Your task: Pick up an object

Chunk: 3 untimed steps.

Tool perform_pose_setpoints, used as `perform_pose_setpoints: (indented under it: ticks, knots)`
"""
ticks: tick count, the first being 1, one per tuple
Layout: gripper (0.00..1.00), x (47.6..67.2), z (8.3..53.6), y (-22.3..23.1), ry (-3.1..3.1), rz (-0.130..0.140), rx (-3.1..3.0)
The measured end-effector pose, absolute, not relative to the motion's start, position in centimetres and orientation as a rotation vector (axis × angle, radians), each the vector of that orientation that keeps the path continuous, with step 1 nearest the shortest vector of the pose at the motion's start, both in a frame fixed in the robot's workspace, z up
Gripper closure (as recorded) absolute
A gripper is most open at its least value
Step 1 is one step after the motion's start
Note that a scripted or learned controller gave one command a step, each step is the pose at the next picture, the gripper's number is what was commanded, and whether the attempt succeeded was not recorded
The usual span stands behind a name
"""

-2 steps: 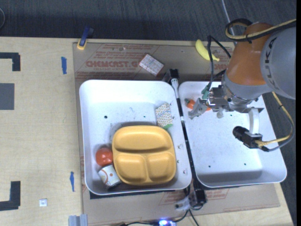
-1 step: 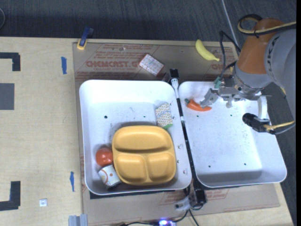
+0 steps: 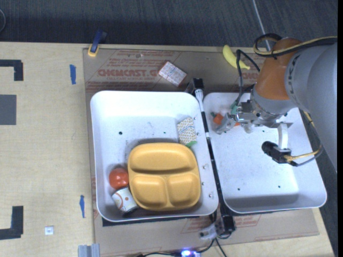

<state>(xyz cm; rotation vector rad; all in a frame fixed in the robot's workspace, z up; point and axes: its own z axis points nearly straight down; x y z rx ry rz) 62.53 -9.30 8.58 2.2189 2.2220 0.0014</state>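
The worktop [image 3: 43, 143] was pale wood, with a brown cardboard sheet [image 3: 128, 71] on it, and on this sheet two shallow white bins stood side by side. Beyond the worktop there was dark carpet floor [image 3: 161, 9].

In the right bin [image 3: 268, 191], near its far left corner, lay a small orange and white object [image 3: 217, 118]. The pincer [image 3: 239, 119] was just beside this object, on its right side, low over the bin floor. Whether the pincer was wide or narrow could not be told, because the wrist covered it from above. The object was not seen to be held. The grey arm [image 3: 316, 79] with its orange band [image 3: 273, 76] reached in from the right, and black and yellow cables [image 3: 284, 154] hung from the wrist over the middle of the bin.

In the left bin [image 3: 107, 111], a big yellow tray with compartments [image 3: 163, 175] lay face up in the near part. A red ball [image 3: 118, 177] touched its left edge, and a small white and orange toy [image 3: 124, 199] lay just in front of the ball. A small patterned packet [image 3: 186, 130] lay behind the tray, near the right wall.

On the cardboard behind the bins lay a small printed box [image 3: 172, 73] and a yellow object [image 3: 235, 57]. A blue clamp [image 3: 96, 42] sat at the far left corner of the cardboard.
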Motion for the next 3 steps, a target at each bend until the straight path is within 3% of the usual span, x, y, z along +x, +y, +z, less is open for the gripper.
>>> perform_pose_setpoints:
  ticks: [1, 2, 3]
  knots:
    - [1.0, 62.6, 9.6, -9.3, 2.221, 0.003, 2.217]
    - [1.0, 63.9, 11.6, -16.9, 2.218, 0.001, 2.219]
    - [1.0, 66.5, 14.5, -12.3, 2.221, 0.003, 2.216]
